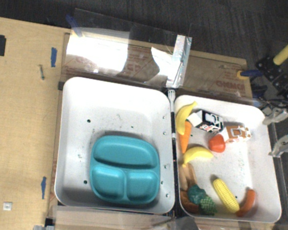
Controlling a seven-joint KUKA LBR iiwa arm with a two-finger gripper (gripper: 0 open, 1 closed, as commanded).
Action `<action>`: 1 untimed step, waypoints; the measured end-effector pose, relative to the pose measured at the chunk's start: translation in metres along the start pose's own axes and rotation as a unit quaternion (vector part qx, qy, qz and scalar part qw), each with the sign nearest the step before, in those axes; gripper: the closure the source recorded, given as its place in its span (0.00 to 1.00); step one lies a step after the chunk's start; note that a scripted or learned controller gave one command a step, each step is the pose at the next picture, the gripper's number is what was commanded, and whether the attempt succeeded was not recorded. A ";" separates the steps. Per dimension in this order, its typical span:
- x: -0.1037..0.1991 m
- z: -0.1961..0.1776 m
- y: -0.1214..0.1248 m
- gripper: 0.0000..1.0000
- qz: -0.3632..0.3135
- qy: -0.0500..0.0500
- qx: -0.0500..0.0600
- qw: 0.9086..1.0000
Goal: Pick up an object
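Toy food (217, 165), the stuff to be picked from, lies scattered in the right white bin (272, 174). Along that bin's left wall a yellow banana (183, 114) curves beside an orange carrot (184, 136). Just right of the banana's top sits a black-and-white item (209, 121), and further right a small orange-and-white piece (237, 132). A red tomato-like ball (217, 143) rests below them, touching or nearly touching a second yellow banana-shaped piece (197, 155). Near the front wall, an ear of corn (225, 194) lies at a slant, with a reddish sausage (248, 201) just to its right. In the front-left corner a brown piece (186, 178) and a dark green piece (200, 198) are bunched together.

Beside it, the left white bin (80, 107) carries a teal divided tray (124, 169), set toward the front.

Both bins rest on the worktop (9, 118), whose tan surface bears dark tape marks. At the picture's right edge, beyond the right bin's far corner, the hand (286, 130) hangs off the bin, apart from every toy; its state I cannot tell.
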State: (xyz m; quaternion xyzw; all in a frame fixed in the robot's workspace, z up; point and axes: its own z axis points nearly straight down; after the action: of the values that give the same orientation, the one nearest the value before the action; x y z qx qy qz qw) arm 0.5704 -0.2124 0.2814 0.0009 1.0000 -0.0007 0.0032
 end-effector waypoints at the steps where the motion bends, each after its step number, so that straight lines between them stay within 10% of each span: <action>1: 0.012 0.184 -0.009 0.00 0.078 0.002 -0.001 0.997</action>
State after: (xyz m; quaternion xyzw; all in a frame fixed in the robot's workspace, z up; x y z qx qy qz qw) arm 0.5595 -0.2220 0.0974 0.0786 0.9969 0.0001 0.0011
